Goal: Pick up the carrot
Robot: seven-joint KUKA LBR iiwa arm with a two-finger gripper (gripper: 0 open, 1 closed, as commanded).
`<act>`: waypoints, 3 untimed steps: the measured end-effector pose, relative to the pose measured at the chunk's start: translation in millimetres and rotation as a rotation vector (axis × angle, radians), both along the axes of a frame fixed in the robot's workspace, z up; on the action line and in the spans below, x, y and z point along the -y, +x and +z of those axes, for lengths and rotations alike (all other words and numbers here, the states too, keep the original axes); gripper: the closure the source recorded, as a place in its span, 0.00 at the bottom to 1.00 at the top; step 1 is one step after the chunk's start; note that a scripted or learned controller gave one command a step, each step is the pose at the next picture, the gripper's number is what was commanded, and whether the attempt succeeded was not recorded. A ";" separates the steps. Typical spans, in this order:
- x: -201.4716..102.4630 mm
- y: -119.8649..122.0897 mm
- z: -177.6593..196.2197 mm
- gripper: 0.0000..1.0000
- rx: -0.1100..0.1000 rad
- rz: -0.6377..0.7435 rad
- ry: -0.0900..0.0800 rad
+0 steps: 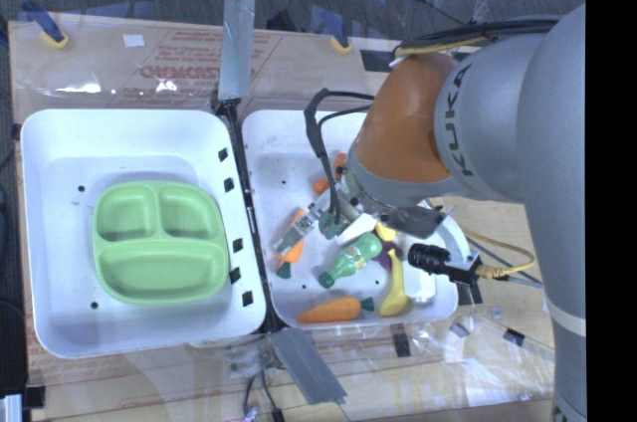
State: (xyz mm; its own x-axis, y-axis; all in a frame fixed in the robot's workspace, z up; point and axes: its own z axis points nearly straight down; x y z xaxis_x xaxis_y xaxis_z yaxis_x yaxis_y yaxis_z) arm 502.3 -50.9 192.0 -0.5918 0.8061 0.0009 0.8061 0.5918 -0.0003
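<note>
Hugging the right bin [261, 211]'s front rim, carrot [329, 312]; end effector [333, 211] above, grip state unclear.

Two white bins sit side by side, the left bin [50, 211] and the right bin [269, 171]. One green divided plate [159, 241], one carrot [330, 311], one green bottle [350, 263] and one banana [396, 289] are countable. Perhaps two or three smaller items lie partly hidden under the arm.

"KUKA" on the arm [498, 111]
</note>
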 end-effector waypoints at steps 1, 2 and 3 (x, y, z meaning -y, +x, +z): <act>49.2 23.2 -73.3 0.00 -0.006 -0.220 0.000; 51.5 -10.6 -101.6 0.00 -0.005 -0.270 0.000; 50.3 -9.7 -91.5 1.00 -0.005 -0.262 0.002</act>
State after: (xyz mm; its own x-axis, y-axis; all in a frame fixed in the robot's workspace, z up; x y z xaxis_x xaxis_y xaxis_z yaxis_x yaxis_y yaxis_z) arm 492.6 -101.2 100.4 -0.3624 0.9320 0.0049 0.9320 0.3624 -0.0042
